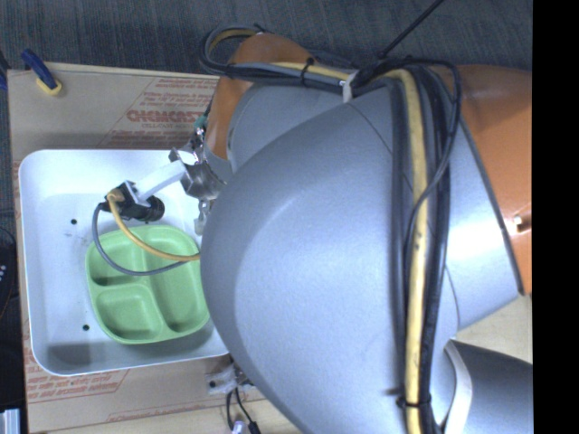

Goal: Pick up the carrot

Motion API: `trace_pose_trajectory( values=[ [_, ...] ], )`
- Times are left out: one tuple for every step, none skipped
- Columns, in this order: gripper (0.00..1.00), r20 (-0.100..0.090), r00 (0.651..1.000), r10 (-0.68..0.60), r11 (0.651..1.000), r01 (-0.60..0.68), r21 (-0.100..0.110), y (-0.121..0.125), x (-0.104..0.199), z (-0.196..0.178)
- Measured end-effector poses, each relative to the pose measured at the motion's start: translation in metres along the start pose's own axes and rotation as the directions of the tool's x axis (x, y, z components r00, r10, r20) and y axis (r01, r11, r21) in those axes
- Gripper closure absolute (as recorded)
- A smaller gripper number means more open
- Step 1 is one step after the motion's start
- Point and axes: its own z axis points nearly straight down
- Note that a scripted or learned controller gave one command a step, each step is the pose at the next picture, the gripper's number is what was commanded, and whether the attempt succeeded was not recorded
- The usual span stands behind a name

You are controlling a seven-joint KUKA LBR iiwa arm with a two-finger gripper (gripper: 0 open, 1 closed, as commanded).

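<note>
The gripper, largely hidden under the grey arm, hung over a white bin near a green divided plate. Whether it was open or closed could not be told, perhaps because the arm masked it.

The arm is a broad, smooth shell of pale grey, rounded like a dome, with a soft sheen. An orange band covers it at the right and carries a small white mark. A second orange piece shows at the far side. A bundle of cables runs along the shell from far to near: several black ones and a thicker dull-yellow hose among them. A white tie gathers the bundle at its far end, and black loops curl over the orange piece there. A thin black wire leads off far right. Bare silver metal fittings sit at the shell's left edge. At the near right is a paler grey segment with a curved seam.
</note>
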Motion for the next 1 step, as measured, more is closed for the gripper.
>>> trace_pose_trajectory(
  values=[
    [1.00, 0.002, 0.999, 0.050, 0.999, -0.050, 0.002, 0.0292, -0.0510, -0.0054]
  ],
)
